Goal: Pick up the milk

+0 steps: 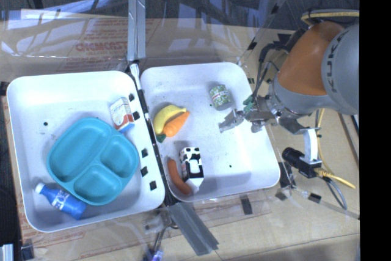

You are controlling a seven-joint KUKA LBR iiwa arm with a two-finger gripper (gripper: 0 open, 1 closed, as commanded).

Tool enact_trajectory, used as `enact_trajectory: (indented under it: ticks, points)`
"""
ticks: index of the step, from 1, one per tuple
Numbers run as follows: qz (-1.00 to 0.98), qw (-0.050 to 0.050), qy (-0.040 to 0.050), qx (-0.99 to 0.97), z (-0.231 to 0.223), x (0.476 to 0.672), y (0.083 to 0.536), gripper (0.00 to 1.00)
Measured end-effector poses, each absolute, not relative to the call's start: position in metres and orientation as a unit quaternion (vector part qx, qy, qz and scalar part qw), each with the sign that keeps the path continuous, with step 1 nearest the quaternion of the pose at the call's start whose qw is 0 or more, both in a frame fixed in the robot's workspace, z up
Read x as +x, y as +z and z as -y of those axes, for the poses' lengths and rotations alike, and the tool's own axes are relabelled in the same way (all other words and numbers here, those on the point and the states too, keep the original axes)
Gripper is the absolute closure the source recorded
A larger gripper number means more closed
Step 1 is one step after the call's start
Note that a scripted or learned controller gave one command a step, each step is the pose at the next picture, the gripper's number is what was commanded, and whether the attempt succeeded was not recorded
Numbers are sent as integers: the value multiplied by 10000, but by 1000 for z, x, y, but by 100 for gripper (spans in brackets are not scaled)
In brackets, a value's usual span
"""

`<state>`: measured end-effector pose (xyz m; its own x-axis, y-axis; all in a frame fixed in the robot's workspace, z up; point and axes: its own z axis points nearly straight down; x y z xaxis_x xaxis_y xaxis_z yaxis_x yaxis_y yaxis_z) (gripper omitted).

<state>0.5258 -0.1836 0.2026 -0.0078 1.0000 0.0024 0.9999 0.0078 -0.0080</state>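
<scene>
The milk [192, 163] is a small carton with black and white cow patches. It stands near the front of the right bin [256, 168], next to a brown sausage [176, 178]. My gripper [242, 122] hovers over the right side of that bin, up and to the right of the milk and well apart from it. Its two grey fingers [228, 121] are spread, so it is open with nothing between them.
A green can [220, 95] lies just left of the gripper, near the bin's back. A banana and carrot [169, 121] rest by the divider. The left bin [24, 131] holds a blue divided plate [91, 159], a red-and-white carton [120, 112] and a blue bottle [61, 200].
</scene>
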Motion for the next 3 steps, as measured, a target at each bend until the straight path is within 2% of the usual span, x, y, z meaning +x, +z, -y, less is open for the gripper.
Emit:
enact_trajectory:
  ticks: [1,2,3]
  points:
    - [7651,33,17,-6439,127,482,143,0]
    - [8138,3,13,-5811,102,486,91,0]
    - [8160,25,15,-5781,100,486,100,100]
